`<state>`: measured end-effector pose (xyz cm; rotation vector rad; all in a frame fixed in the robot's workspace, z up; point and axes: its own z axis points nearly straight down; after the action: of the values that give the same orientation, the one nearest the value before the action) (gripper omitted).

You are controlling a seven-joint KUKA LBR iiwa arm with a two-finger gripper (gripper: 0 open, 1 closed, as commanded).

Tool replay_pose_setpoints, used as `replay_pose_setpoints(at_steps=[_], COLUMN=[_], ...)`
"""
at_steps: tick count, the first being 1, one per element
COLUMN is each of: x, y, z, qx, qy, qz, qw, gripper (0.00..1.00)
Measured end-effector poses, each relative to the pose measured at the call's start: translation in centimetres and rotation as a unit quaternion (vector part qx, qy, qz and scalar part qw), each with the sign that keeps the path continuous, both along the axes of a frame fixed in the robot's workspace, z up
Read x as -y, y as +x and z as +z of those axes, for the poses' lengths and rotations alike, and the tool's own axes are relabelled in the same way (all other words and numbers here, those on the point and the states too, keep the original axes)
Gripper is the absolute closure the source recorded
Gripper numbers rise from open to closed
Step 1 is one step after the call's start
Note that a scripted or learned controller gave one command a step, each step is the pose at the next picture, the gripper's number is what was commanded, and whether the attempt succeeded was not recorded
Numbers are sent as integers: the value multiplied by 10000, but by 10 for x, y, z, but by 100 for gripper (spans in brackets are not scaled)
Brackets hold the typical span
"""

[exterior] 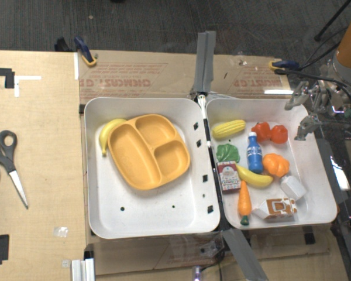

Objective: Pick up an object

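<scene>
Hovering at the right bin's [316,215] far right corner, the gripper [307,107], grip state unclear, has toys within reach.

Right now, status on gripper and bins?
Gripper above right bin's far right corner, holding nothing. Toy food crowded there. Left bin holds yellow plate, banana.
</scene>
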<state>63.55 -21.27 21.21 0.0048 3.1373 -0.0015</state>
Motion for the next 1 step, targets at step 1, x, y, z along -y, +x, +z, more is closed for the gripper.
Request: replay_pose_setpoints(at_steps=[1], x=[-24], y=[-8], z=[-118], qx=[6], qy=[1], qz=[-617], qw=[9981], gripper=[0])
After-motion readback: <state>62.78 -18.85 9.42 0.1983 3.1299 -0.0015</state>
